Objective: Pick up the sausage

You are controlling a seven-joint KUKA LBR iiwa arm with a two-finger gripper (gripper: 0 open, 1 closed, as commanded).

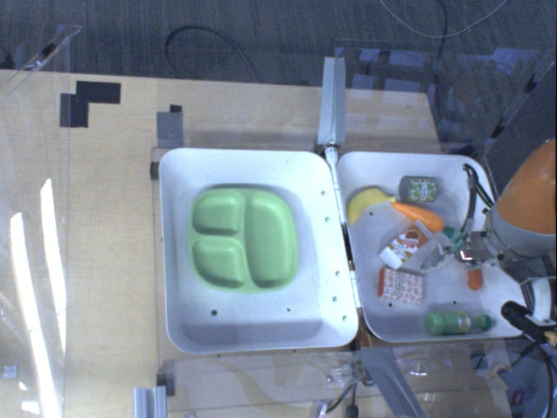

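Looking first at the gripper [454,252], you cannot tell how its jaws stand: the metal there is small and glary, low over the middle of the right bin [452,320]. Nothing shows pinched in it. The sausage [474,278], as best you can judge, is the short orange-red piece just beside the gripper, toward the arm [526,203]; half of it is hidden, so take that identification as a guess.

Your risk is a wrong grab. The carrot [418,213], the red-and-white packet [402,249] and the snack pack [401,286] all lie near, and a closing pinch could catch one or nudge the sausage away.

The arm is cut off at the edge.
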